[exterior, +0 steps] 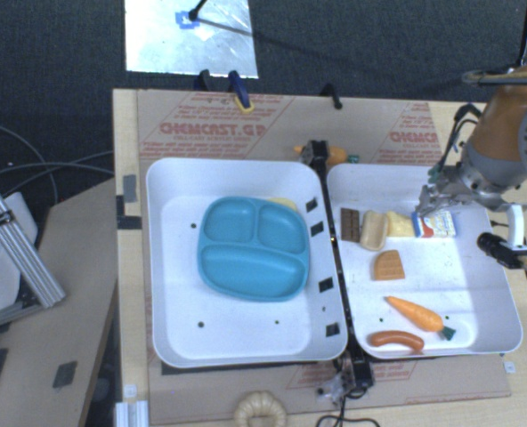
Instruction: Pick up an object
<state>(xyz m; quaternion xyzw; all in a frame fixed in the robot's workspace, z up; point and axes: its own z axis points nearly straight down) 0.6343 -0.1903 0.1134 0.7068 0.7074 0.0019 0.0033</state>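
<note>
The right bin (pixel 490 314) holds several toy foods: a brown chocolate bar (pixel 350 225), a pale bread piece (pixel 373 229), a yellow item (pixel 398 224), a tan cracker (pixel 388 266), an orange carrot (pixel 416 313), a red sausage (pixel 395 340) and a blue, white and red carton (pixel 437 226). My gripper (pixel 434 202) hangs over the far right part of this bin, its tip directly above the carton. The arm hides whether it touches the carton.
The left bin (pixel 170 238) holds a blue divided plate (pixel 251 247), with a yellow object (pixel 284 203) peeking out behind it. A black divider with clips (pixel 328 238) runs between the bins. A beige ring (pixel 262 410) lies on the bench in front.
</note>
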